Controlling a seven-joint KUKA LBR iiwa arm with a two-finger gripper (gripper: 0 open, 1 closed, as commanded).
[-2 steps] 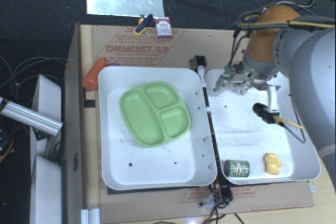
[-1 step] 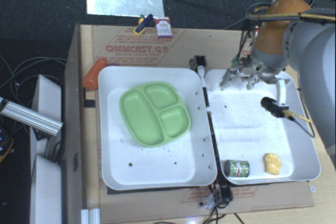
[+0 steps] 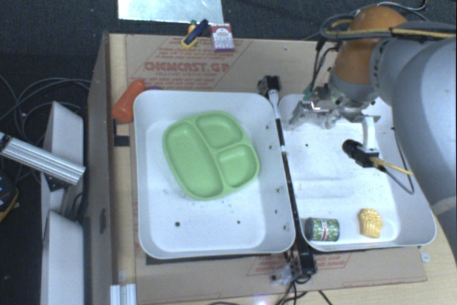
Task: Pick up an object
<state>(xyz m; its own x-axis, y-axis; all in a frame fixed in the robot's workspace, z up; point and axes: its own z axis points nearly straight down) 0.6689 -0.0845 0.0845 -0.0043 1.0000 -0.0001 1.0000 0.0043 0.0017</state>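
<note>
Where the grey arm reaches in from the right, its claw [image 3: 313,113] hangs over the far left corner of the right bin [image 3: 335,189], close to the rim it shares with the left bin [image 3: 214,228]. From this angle I cannot tell whether the claw is open or closed. The things to pick lie well apart from it, along the right bin's near edge. A green can [image 3: 323,228] lies on its side, tucked into the near left corner hard by the rim. A yellow ridged piece [image 3: 370,222] lies to the can's right, just off the near wall. Between the claw and these two, the middle of that bin's floor is bare white. In the left bin a green divided plate [image 3: 211,153] sits slightly toward the far side of centre, with open floor along the near and left walls. Outside the bins, an orange thing [image 3: 128,101] rests by the left bin's far left corner. A small red box [image 3: 223,37] stands at the far edge of the cardboard-covered worktop [image 3: 186,66].
</note>
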